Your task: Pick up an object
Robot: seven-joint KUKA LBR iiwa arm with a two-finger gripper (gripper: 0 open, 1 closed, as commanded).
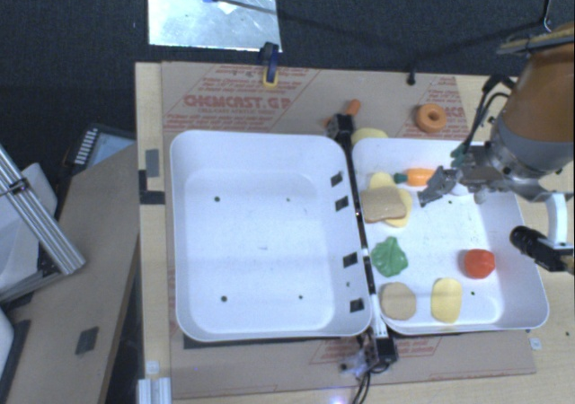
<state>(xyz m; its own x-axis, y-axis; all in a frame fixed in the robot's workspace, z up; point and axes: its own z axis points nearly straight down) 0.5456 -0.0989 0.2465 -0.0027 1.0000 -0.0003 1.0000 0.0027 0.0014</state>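
Several food toys lie in the right bin [530, 303], and the gripper [437, 188], jaws apart and holding nothing, hovers beside the carrot [419, 176], so descending and closing comes next.

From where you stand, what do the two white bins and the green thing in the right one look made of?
The white bins look like moulded plastic: smooth, faintly glossy, with rounded rims. The green thing seems to be toy food, plastic or rubber, with a matte, crinkled, leaf-like surface; the view cannot settle which.
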